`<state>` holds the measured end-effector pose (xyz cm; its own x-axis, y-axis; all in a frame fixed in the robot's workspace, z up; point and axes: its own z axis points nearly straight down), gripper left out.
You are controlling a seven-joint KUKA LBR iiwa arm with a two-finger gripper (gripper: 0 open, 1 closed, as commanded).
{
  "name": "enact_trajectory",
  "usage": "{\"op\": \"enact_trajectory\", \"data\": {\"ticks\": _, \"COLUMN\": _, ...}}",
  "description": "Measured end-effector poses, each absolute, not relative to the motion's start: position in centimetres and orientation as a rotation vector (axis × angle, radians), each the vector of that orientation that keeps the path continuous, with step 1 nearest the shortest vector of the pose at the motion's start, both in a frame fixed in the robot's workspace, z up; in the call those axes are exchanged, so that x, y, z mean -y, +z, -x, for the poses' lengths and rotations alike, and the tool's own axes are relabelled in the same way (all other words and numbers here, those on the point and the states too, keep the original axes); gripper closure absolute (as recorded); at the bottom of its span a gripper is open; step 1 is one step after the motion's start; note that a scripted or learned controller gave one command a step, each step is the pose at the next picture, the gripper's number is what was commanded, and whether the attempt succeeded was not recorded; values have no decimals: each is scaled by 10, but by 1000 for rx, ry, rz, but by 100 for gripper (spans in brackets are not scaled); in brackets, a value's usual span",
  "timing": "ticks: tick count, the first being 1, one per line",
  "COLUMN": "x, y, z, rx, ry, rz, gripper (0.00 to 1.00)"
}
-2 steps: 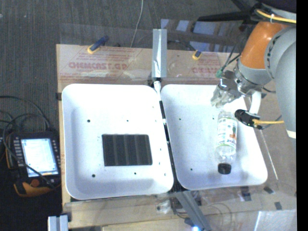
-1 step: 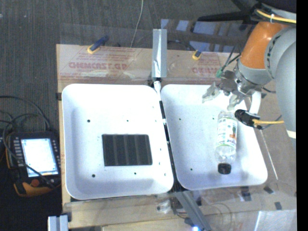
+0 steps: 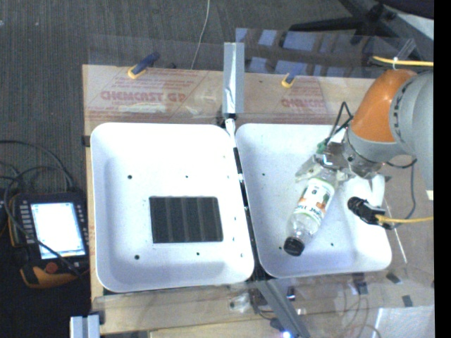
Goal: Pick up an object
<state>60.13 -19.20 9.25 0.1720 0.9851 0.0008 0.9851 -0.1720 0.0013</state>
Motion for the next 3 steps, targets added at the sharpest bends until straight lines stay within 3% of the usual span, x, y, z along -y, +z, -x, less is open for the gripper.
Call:
{"op": "enact_trajectory", "data": {"ticks": 1, "x": 164, "y": 92, "z": -560, "rx": -2135, "ry": 13, "rz": -2281, "gripper": 0}}
{"op": "enact_trajectory", "data": {"ticks": 2, "x": 169, "y": 93, "z": -515, "rx": -2272, "ry": 15, "rz": -2131, "gripper": 0}}
{"op": "enact_trajectory", "data": {"ticks": 3, "x": 172, "y": 103, "z": -519, "rx": -2259, "ry": 17, "rz": -2127, "gripper": 100}}
